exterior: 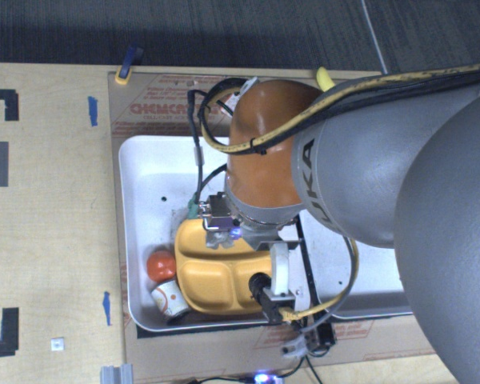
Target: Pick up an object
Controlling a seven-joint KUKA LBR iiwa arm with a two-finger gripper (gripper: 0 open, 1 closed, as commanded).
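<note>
Bin holds one yellow object and two small balls.

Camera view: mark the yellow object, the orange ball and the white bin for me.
yellow object (212,282): camera view, on its broad top face.
orange ball (161,265): camera view, on its visible upper side.
white bin (144,174): camera view, on bare floor near the left wall.

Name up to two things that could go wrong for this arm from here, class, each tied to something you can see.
1. The objects crowd the near-left corner of the white bin: the big yellow object lies against the orange ball and a small white-and-orange object, so a grab may nudge neighbours or catch two.
2. The arm's wrist hides the claw, so its aim cannot be checked; it may close on nothing.
</note>
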